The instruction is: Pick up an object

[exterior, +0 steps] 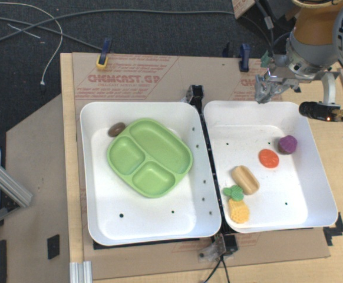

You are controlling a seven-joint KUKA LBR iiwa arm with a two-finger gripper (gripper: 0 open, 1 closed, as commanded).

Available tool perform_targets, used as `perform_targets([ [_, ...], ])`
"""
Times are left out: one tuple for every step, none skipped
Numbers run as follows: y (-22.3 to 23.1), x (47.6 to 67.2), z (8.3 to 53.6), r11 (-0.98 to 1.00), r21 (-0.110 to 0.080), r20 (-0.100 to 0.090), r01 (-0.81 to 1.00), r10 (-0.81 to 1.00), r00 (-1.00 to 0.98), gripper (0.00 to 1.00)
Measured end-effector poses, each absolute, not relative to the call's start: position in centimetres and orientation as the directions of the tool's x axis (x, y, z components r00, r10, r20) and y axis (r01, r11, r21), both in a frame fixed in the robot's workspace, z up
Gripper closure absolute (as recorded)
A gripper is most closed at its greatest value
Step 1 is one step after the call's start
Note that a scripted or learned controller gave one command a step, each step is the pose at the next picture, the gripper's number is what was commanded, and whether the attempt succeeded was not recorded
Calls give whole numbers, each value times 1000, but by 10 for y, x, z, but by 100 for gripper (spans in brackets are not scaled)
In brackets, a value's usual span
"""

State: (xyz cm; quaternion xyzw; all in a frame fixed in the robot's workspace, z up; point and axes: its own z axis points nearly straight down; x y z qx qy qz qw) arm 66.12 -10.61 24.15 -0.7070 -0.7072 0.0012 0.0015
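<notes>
Cardboard sheeting (160, 78) covers the bench, and we read red print on it along its far edge: "CHEMCAST GP", with smaller lines beneath that are too fine to make out. A blue clamp (104, 50) grips that far edge near the left, and a second blue clamp (244, 56) near the right.

We see two white bins side by side on the cardboard. The left bin (101, 217) carries a green divided plate (150, 157) with three compartments, lying toward the bin's far half. A small brown object (116, 129) rests just beside the plate's far-left corner.

The right bin (301, 205) carries the loose objects. A tan bun-shaped piece (245, 178) lies near the bin's left edge. Just beside it, toward the near-left corner, sit a yellow piece (238, 211) and a small green piece (233, 192). An orange-red disc (269, 158) and a purple piece (287, 144) lie near each other toward the right edge.

The gripper (266, 92) hangs above the far edge of the right bin, well apart from every object. We cannot tell how wide its fingers stand.
</notes>
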Motion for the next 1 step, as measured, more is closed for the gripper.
perform_targets([
  [-106,661,242,0,-3,0,1000,1000,0,0],
])
